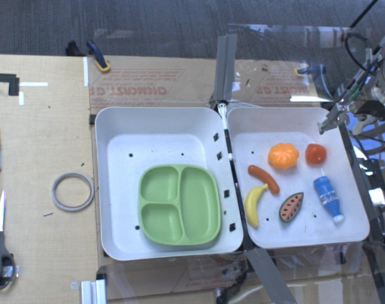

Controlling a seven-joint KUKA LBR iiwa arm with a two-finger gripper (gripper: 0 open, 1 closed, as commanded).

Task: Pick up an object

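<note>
1. Hanging at the upper right, past the far right corner of the right bin, the claw sits well apart from every object; whether it is wide or narrow I cannot tell, as it is too small and cluttered with cables.
2. Nothing is picked yet. Candidates all lie in the right bin: an orange, a tomato, a sausage, a banana, a watermelon slice and a blue bottle.
3. Likely trouble: sausage and banana lie touching or nearly so, and a descent there could nudge one and catch neither.
4. Round orange and tomato may roll out of a pinch.
5. The bottle lies close to the right wall, which could block the claw.
6. The left bin holds a green divided plate, flat and hard to grip.
</note>
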